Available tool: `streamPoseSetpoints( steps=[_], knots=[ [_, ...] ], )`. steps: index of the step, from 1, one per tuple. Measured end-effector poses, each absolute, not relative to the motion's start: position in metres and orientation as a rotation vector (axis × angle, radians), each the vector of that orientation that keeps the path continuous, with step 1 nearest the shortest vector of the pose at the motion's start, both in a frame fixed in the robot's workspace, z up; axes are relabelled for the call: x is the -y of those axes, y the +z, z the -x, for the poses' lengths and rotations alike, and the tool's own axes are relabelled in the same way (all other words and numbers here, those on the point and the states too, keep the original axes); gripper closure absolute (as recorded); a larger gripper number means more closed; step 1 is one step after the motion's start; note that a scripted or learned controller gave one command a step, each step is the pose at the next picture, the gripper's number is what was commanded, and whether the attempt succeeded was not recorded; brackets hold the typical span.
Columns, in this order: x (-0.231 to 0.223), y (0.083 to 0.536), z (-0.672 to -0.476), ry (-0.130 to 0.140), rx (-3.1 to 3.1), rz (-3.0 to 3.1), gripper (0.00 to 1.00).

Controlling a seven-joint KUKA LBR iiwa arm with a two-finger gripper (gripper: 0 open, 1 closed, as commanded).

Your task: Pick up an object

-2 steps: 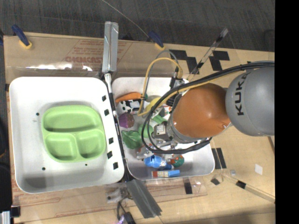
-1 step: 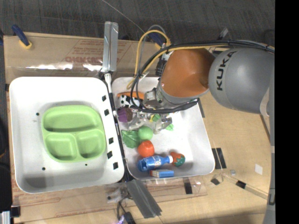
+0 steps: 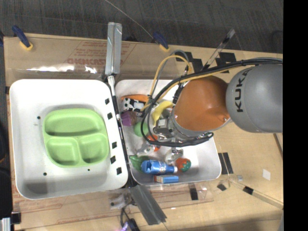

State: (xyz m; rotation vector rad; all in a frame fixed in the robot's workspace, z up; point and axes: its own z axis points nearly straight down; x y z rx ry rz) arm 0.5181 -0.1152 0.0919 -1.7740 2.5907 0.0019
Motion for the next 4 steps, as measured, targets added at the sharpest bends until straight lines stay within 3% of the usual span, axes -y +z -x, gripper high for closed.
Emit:
streamPoseSetpoints(
  steps=[1,2,3,4],
  knots=[
    [0.099,0.091,-0.597,0.003,-2.539,1.848,0.0],
    [0.098,0.1,-0.597,0.007,-2.537,1.851,1.0],
    [0.098,0.1,-0.597,0.008,-2.538,1.851,0.0],
    [0.096,0.089,-0.555,0.008,-2.55,1.84,0.0]
  ],
)
